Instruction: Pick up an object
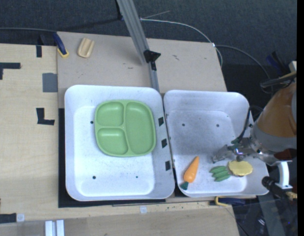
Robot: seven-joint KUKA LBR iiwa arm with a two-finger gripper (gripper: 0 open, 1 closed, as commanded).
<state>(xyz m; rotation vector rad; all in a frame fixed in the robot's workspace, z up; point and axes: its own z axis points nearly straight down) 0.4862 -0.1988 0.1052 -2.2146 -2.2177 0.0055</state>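
Jaws (221, 155) just above green pod (220, 173).

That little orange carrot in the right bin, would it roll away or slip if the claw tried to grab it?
The carrot looks like a smooth toy, so it is probably light and stiff. Its round, tapered body may roll or pivot if nudged. It lies close to the right bin's front wall, which might stop it. The claw sits nearby, beside the green pods.
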